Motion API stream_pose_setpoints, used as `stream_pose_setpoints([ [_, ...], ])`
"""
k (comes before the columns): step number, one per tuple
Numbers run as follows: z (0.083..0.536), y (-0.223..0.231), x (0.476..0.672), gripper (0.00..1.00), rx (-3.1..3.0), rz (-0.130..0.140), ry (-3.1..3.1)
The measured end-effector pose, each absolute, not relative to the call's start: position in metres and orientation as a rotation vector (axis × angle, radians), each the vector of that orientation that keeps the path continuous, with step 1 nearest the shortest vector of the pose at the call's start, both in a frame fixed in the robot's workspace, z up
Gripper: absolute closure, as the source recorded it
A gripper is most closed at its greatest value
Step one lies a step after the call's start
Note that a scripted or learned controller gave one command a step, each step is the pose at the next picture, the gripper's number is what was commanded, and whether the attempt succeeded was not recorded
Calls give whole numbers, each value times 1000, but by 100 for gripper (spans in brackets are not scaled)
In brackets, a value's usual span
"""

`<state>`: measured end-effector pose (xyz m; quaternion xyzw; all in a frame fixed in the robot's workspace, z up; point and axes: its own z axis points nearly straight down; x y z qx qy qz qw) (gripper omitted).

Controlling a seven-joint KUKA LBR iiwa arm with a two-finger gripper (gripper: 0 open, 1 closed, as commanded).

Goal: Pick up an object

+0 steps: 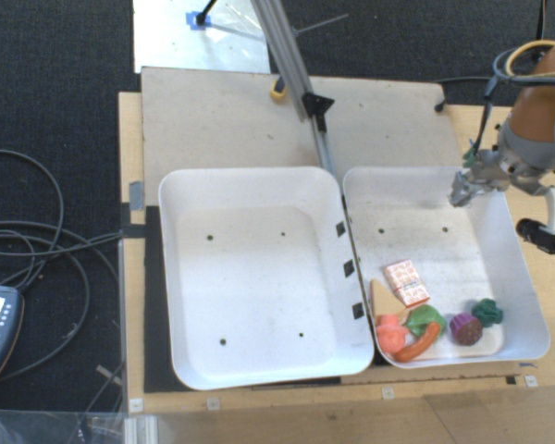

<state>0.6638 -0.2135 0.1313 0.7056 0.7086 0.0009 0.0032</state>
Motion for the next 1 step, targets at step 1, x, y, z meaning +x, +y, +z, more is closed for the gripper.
stream_pose_setpoints([
  [1,197,-215,669,100,2210,7,2219],
])
